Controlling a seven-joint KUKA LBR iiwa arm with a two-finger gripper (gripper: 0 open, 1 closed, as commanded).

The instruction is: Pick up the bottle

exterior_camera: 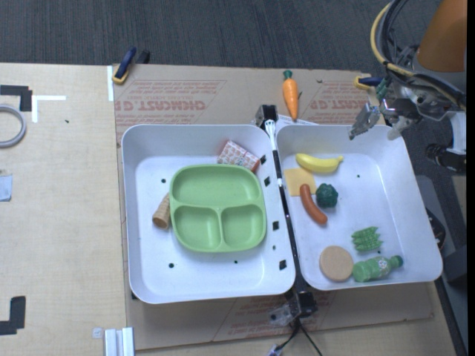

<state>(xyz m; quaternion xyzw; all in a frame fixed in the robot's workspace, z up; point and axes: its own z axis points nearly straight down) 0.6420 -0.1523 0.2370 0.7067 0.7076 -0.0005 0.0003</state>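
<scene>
One small green bottle [377,267] lies on its side in the right bin's [415,199] near corner beside a tan disc [336,262], probably light, slick plastic, so grab mid-body; can't tell the end effector's [371,117] state.

Green bottle [377,267] lying on side, near front right corner of right bin [420,199], cap pointing right.
</scene>
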